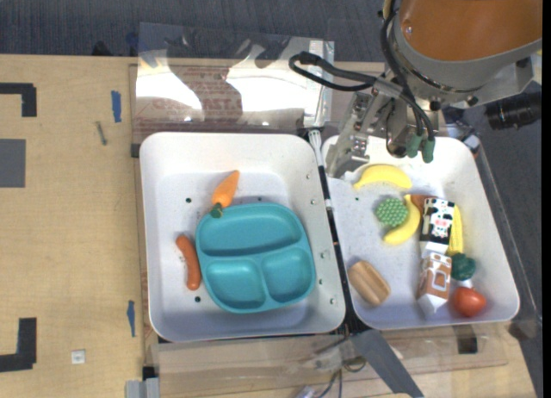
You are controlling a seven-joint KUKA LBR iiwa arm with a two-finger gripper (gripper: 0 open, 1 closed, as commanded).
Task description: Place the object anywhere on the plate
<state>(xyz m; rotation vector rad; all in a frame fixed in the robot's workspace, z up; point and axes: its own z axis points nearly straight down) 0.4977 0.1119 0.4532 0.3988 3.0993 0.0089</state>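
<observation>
**Gripper over the right bin's far corner, with the plate off to the other side**

The grey two-finger gripper (355, 148) hangs above the far inner corner of the right shallow white bin (499, 289), and whether its fingers are apart or together I cannot tell from this slant. Nothing shows between them. The nearest candidate is the curved yellow plastic banana (384, 177), lying just beside the fingertips, a little toward the bin's middle, with its long axis running roughly across the bin. Which toy the program means to take is not certain, though the banana seems likeliest. The teal three-compartment plastic plate (255, 257) sits in the left shallow white bin (164, 172), well apart from the fingers, across the divider and nearer the front, with an orange toy carrot (224, 191) against its far edge.
</observation>
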